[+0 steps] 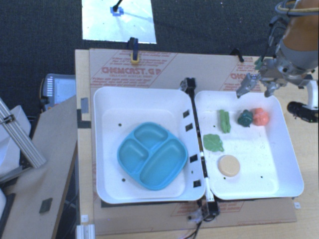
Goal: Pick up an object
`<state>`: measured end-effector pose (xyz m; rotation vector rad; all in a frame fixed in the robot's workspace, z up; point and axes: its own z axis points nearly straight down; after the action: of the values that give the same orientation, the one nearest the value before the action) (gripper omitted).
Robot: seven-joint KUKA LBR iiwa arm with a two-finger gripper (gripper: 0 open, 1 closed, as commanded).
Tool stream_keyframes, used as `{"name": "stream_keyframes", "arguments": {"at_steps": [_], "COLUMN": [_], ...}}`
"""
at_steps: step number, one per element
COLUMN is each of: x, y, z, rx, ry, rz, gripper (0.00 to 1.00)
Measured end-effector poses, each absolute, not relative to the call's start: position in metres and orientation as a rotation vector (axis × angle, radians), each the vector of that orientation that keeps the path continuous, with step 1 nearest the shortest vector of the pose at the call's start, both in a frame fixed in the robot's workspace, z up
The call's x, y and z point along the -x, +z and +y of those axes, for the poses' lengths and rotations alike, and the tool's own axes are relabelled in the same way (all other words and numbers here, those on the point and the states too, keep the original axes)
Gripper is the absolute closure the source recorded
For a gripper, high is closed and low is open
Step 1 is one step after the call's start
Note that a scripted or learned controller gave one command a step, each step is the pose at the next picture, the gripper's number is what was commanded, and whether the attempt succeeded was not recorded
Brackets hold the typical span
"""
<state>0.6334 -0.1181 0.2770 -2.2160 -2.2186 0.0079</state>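
The round orange toy [260,116] is left loose beside a dark green lump [244,118] in the right white bin [286,148], within reach; the gripper [258,87] is held above, spread and empty.

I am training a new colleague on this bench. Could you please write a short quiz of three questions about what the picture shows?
1. True or false: the blue divided plate lies in the left bin.
2. Multiple choice: which item in the right bin lies nearest the bottom edge of the picture? A) the long green piece B) the round beige disc C) the orange item
3. Fill in: the gripper is above the ____ rim of the right bin, holding nothing.

Key
1. True.
2. B.
3. Far. The jaws are spread apart and nothing is between them. The dark green item and the leafy green piece lie untouched.
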Motion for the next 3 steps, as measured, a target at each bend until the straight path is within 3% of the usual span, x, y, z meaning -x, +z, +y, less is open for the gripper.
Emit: {"name": "stream_keyframes", "arguments": {"at_steps": [1, 3], "x": [-0.635, -0.632], "y": [0.283, 0.194], "z": [-0.118, -0.126], "rx": [2.220, 2.220], "ry": [-0.001, 0.002], "rz": [-2.226, -2.222], "gripper": [0.00, 0.00]}}
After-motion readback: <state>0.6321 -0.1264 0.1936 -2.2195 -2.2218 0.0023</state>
